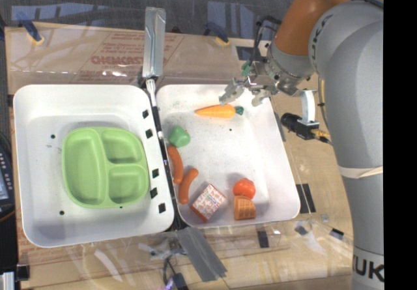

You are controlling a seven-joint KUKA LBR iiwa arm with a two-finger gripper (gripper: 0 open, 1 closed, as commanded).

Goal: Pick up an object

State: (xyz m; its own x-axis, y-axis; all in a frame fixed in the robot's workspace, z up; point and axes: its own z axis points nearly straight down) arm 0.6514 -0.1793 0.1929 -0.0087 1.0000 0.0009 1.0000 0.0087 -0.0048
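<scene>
Starting at the left bin's middle, a light-green plastic divided tray (104, 166) lies flat. Rightward, an orange plastic toy carrot (216, 111) lies near the right bin's (283, 171) far edge, long axis left-right, just below-left of the two-finger gripper (246, 92), fingers apart and empty.

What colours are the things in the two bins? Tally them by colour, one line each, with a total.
Orange: 4, the carrot, two sausages and the waffle cone
Green: 2, the divided tray in the left bin and the small green piece
Red: 1, the tomato
Multicoloured: 1, the printed box
Total: 8
</scene>
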